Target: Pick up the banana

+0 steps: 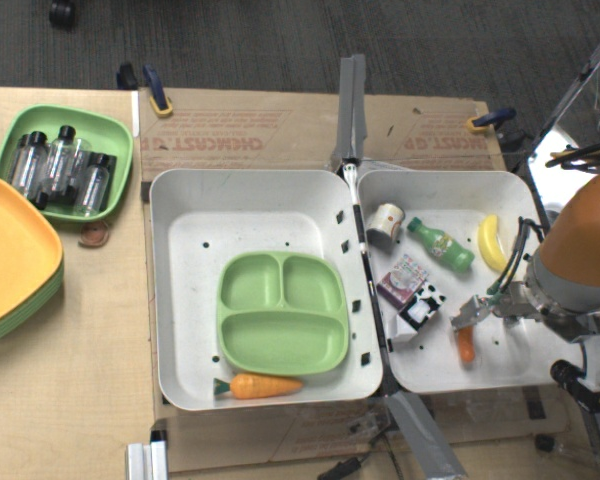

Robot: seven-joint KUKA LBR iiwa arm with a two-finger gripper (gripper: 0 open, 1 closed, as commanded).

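Note:
The yellow banana [491, 241] lies in the right bin [420, 368] near its far right wall, curved and resting flat. My gripper [474, 314] hangs low in the same bin, in front of the banana and a little to its left, apart from it. It sits just above a small orange carrot-like piece [465, 347]. The arm's orange band [586, 230] fills the right edge and hides the bin's right wall.
A green bottle [442, 245], a small can [385, 222], a purple packet [403, 278] and a black-and-white toy [421, 306] lie left of the banana. The left bin holds a green divided plate [282, 313] and a carrot [260, 386]. A green tray of bottles [65, 163] and orange plates [15, 268] sit far left.

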